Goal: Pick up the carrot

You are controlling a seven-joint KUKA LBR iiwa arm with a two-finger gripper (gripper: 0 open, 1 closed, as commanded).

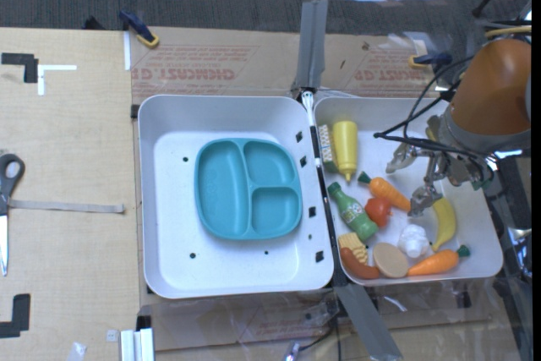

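Gripper [423, 173] hovers over the right bin [486, 262], fingers spread wide and empty; the carrot [390, 193] lies beside them, not yet grasped

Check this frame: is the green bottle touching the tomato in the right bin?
Touching. In the camera view the green bottle lies slantwise, and its lower end meets the left side of the tomato, with no white bin floor visible between them.
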